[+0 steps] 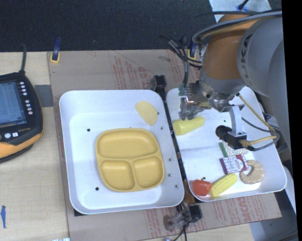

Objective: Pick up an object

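Gripper (pixel 189 109) sits low in the right bin (pixel 279 183), at the near-left wall; can't tell finger state, wrist blocks it. Pale yellow piece (pixel 188 125) lies touching it at 6 o'clock: smooth, rounded, plastic-looking.

Risks, my read: slick curved piece squirts sideways on close, or fingers clip the bin wall.

Further out at 5 o'clock: corn cob (pixel 223 184), red tomato (pixel 201 187), ridged cookie (pixel 252 172), printed packet (pixel 233 164). At 8 o'clock: glossy divided yellow tray (pixel 129 158), left bin (pixel 73 148).

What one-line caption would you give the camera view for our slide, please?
KUKA arm's gripper poised over a pale yellow piece in the right bin.
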{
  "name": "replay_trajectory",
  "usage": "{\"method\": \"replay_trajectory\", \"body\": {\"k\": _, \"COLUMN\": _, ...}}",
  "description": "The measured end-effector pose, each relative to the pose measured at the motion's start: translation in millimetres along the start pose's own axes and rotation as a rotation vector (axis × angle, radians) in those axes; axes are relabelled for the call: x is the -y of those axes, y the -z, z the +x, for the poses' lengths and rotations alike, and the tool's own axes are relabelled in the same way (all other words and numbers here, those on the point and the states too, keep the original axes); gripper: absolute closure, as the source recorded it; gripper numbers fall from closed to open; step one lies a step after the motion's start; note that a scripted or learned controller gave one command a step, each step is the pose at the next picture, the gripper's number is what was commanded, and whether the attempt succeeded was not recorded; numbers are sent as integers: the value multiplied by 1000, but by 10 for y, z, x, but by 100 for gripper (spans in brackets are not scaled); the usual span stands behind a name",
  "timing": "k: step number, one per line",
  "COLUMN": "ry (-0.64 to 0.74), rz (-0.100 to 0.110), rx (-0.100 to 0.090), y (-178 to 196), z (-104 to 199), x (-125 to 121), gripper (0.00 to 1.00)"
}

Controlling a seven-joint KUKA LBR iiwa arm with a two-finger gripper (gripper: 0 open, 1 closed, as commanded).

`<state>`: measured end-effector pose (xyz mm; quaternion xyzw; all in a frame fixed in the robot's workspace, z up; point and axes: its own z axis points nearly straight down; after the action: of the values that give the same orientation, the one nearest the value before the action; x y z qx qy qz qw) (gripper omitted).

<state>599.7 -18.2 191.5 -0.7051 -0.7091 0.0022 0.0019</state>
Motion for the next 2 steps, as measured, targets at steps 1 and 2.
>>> {"method": "replay_trajectory", "body": {"k": 1, "ry": -7, "rz": 0, "rx": 1, "y": 1, "z": -591, "x": 199, "gripper": 100}}
{"method": "replay_trajectory", "body": {"k": 2, "ry": 2, "rz": 0, "rx": -1, "y": -3, "z": -208, "x": 397, "gripper": 100}}
